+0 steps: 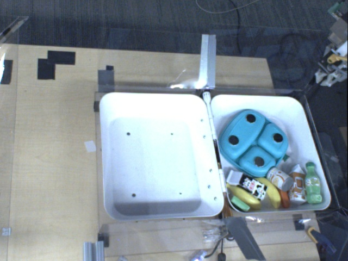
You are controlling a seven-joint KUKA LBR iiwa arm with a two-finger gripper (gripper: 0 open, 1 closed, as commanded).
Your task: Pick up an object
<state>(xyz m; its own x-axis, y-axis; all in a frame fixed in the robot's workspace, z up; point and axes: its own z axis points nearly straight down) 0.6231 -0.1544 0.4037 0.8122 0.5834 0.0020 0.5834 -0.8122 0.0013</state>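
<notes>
The left bin (106, 145) lies just left of the turquoise piece (254, 140). That piece is a rounded, four-lobed plastic shape with a dark hole in each lobe, sitting in the right bin (304, 113). Just below it are a yellow banana (243, 196) and a black-and-white box (253, 186). Below and to its right stands a green bottle (312, 182).

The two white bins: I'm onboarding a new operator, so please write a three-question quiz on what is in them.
1. True or false: the large turquoise plastic block with four dark holes lies in the right-hand white bin.
2. What colour is the small plastic bottle? A red, B green, C black.
3. Name the yellow curved fruit at that bin's near edge.

Key: 1 true; 2 B; 3 banana.
</notes>
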